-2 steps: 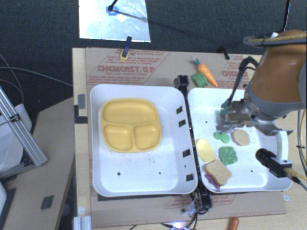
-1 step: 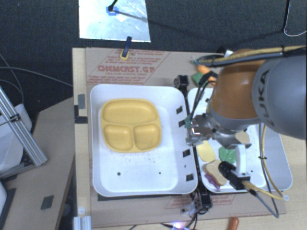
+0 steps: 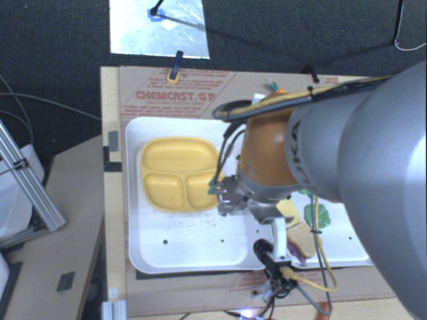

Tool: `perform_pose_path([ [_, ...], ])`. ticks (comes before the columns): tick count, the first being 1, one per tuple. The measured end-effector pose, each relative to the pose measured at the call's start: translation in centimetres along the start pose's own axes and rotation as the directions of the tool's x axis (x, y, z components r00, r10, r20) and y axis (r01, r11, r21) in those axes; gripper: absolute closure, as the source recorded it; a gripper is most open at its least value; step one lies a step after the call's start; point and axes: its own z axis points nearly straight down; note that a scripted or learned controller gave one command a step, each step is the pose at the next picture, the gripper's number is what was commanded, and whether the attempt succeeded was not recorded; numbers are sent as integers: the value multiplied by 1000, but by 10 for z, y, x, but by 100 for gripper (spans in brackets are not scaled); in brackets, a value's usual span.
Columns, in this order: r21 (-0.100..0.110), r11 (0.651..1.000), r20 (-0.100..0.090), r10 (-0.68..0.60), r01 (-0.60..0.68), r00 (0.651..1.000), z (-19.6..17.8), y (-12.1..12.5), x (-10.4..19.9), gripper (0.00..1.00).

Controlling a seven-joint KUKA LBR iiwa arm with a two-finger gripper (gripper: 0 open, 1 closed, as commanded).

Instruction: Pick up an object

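At this moment the arm (image 3: pixel 360 152) reached in over the right bin (image 3: pixel 347 240), and its gripper (image 3: pixel 229 200) sat low at the dividing wall between the two bins, just beside the right edge of the yellow plate (image 3: pixel 179 173). The plate lay flat in the upper half of the left bin (image 3: pixel 143 245), its three compartments facing up. I could not tell how the jaws stood, because the wrist (image 3: pixel 267 155) covered them from above. I judged the plate to be the nearest candidate, and a hard one: it was wide and shallow, so only its rim or an inner ridge offered a grip. To do the step well, I would have centred the gripper over the right rim, turned the jaws square across it and descended straight down. A glancing contact would probably have pushed the plate away toward the far wall. Small items lay in the right bin, among them a green piece (image 3: pixel 320 215) and a brown piece (image 3: pixel 303 245), both partly hidden by the arm. I judged them easier to close on, once the arm cleared them.
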Motion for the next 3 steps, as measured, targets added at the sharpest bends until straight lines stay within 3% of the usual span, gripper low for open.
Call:
perform_pose_path([
  [1,-6,1000,3,10,-10,1000,98,2,0,100],
  [2,-7,1000,2,12,-12,1000,94,2,0,0],
  [3,9,1000,8,6,-6,1000,96,49,80,0],
])
